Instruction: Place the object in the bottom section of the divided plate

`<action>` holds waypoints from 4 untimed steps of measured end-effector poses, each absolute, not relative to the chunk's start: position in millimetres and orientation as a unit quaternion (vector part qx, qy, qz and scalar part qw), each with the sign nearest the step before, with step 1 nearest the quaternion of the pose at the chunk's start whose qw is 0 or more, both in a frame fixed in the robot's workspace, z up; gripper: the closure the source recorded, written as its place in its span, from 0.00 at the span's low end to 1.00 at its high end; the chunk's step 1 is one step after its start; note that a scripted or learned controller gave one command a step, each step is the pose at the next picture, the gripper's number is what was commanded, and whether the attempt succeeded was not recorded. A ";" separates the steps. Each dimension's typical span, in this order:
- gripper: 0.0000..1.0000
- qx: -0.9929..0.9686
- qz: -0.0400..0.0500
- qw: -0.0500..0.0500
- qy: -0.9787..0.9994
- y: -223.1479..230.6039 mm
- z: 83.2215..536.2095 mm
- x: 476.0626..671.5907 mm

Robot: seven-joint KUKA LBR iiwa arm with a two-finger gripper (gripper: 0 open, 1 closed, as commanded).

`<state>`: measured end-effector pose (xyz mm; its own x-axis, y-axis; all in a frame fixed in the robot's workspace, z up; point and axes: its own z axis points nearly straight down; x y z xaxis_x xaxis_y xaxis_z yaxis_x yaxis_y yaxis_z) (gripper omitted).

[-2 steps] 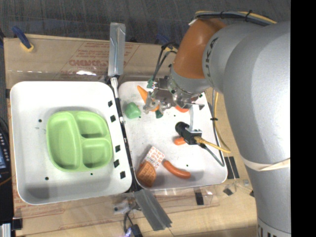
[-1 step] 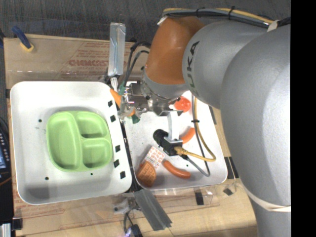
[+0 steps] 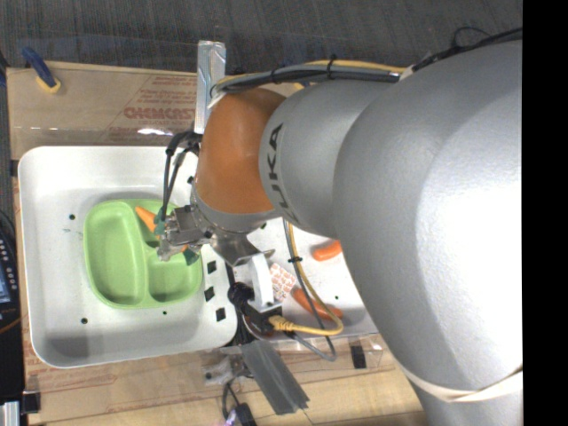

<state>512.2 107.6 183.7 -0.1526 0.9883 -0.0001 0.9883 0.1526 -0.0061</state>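
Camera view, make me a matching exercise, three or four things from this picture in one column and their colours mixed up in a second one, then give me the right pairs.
Things:
1. divided plate
2. bin holding the plate
3. band above the arm's wrist
4. clip on the cardboard's far left corner

Colours:
A. white
B. blue and yellow
C. light green
D. orange

Pairs: 1-C, 2-A, 3-D, 4-B
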 end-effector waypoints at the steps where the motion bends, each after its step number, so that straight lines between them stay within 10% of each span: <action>1: 1.00 -0.548 0.000 0.000 -0.836 172.2 336.3 514.2; 2: 1.00 -0.433 -0.001 -0.001 -0.901 111.5 376.5 480.2; 3: 1.00 -0.387 0.000 0.000 -0.922 71.6 388.3 494.1; 4: 1.00 -0.422 0.003 0.003 -0.907 141.8 287.7 519.4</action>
<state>519.4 141.8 287.7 -0.6435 0.7654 0.0024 0.7654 0.6435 -0.0071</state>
